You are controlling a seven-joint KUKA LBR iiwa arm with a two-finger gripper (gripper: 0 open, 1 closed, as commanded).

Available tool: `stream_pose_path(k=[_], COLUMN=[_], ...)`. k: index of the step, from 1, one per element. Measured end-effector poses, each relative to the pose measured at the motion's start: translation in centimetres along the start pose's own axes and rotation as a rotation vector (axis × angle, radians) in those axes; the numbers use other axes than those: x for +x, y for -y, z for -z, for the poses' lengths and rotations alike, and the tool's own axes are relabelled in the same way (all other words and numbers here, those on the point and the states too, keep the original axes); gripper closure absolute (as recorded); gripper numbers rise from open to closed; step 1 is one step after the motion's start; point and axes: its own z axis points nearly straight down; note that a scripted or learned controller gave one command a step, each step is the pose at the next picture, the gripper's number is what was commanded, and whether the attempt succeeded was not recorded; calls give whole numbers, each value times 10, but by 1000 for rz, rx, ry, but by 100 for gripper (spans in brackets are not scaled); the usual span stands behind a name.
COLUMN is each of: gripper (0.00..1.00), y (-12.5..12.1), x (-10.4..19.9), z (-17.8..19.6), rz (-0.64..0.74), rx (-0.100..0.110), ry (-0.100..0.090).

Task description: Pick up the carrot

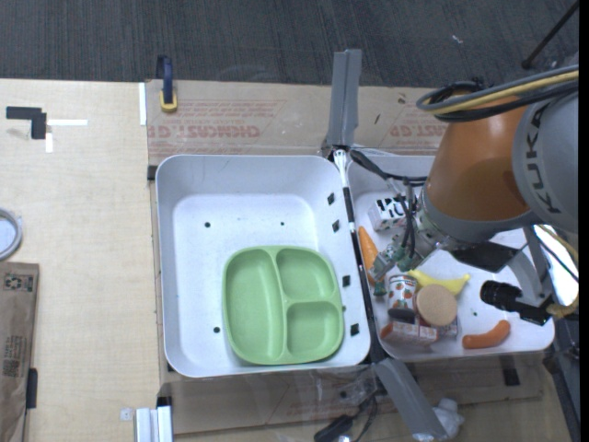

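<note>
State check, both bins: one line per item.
carrot: lying in right bin by the divider, not gripped
green divided plate: flat in left bin
sausage: lying near right bin's front edge
banana: lying in the clutter
gripper: low over right bin, right of carrot

The arm's orange wrist (479,168) hides the claw and much of the right bin (534,339), while the carrot's (367,249) lower end is obscured by clutter.
</note>
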Motion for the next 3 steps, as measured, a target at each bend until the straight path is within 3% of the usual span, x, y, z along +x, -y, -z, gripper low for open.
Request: stream_pose_path(k=[1, 2, 3], gripper=[100, 100, 100], y=[-105, -76, -50], x=[-65, 4, -3], z=[-9, -8, -7], rz=[-63, 254, 487], rx=[0, 0, -1], ry=[1, 0, 0])
